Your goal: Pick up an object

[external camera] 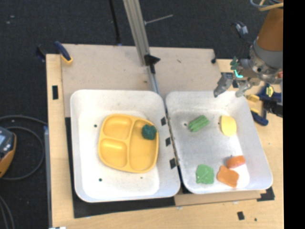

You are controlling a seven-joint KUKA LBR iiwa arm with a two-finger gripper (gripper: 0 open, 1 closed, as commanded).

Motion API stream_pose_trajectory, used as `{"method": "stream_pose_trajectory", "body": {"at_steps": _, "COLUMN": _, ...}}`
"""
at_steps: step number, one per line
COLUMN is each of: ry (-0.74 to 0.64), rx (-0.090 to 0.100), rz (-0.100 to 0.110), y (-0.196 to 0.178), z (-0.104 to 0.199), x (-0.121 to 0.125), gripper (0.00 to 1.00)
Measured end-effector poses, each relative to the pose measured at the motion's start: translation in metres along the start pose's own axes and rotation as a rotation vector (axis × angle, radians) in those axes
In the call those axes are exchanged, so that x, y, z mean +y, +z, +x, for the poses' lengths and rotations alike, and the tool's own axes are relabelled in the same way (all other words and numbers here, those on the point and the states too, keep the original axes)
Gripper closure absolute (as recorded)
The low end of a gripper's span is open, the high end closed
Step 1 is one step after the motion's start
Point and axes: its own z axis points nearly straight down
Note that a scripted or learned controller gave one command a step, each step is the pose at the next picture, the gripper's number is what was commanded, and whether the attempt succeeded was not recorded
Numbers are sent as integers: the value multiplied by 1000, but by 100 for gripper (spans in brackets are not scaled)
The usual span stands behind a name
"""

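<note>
While the open, empty end effector [230,89] hovers over the right bin's [257,142] far rim, it must next descend onto the yellow piece [228,126].

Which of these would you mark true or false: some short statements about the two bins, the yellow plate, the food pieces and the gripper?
1. The yellow plate lies in the left bin. True.
2. A dark green piece sits in one of the plate's compartments. True.
3. The gripper holds the yellow piece between its fingers. False: the gripper hangs over the right bin's far edge, apart from the yellow piece, which lies on the bin floor.
4. The right bin contains only one thing. False: it holds five pieces, two green, one yellow, two orange.
5. The two orange pieces lie close together near the right bin's near right corner. True.
</note>
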Motion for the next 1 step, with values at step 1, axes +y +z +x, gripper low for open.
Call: {"method": "stream_pose_trajectory", "body": {"at_steps": 1, "ry": 0, "rx": 0, "rz": -2, "y": -1, "z": 0, "x": 0, "gripper": 0}}
